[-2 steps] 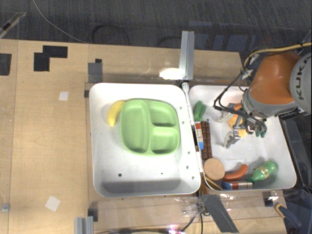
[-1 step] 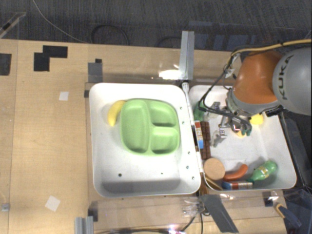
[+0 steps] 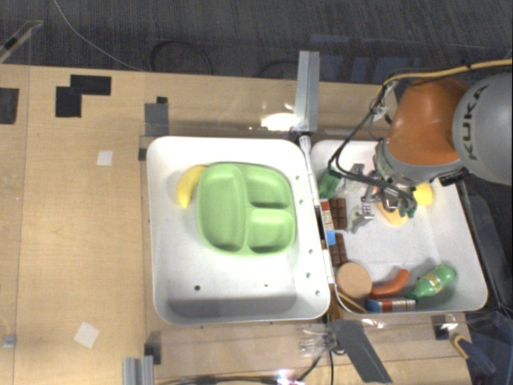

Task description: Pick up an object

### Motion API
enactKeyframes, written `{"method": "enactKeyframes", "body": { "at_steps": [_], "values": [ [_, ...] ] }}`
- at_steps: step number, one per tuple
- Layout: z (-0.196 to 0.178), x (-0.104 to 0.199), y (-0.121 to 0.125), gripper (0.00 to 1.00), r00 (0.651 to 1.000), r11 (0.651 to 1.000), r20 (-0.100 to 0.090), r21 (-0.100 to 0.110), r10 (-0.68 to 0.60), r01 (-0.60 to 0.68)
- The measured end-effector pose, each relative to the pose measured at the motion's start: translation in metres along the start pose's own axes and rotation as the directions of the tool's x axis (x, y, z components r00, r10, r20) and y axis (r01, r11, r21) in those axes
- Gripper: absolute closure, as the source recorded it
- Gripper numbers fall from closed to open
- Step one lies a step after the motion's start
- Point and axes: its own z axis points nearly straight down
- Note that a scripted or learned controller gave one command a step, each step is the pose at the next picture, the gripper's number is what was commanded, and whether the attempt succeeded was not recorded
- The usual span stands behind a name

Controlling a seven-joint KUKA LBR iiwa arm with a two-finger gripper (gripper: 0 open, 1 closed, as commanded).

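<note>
The wooden bench held two white bins above dark carpet. My gripper hung over the right bin's yellow toy (half hidden by my wrist); its state I couldn't tell.

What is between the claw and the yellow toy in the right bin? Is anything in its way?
Nothing visible blocks it. The claw hangs right above the yellow toy near the back of the right bin. The other toys lie along the bin's left and front edges, away from it.
</note>
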Motion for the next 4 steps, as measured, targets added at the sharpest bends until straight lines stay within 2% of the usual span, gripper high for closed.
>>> {"method": "enactKeyframes", "body": {
  "at_steps": [1, 2, 3, 4],
  "values": [
    [-0.132, -0.062, -0.013, 1.00, 0.973, 0.973, -0.008, -0.001, 0.231, -0.231],
    [-0.128, -0.061, -0.012, 0.00, 0.973, 0.973, -0.015, 0.000, 0.230, -0.230],
    [-0.011, -0.043, -0.049, 0.00, 0.976, 0.976, -0.029, 0.001, 0.217, -0.218],
    [0.007, -0.037, -0.024, 0.00, 0.955, 0.955, 0.001, 0.000, 0.296, -0.296]
  ]
}}
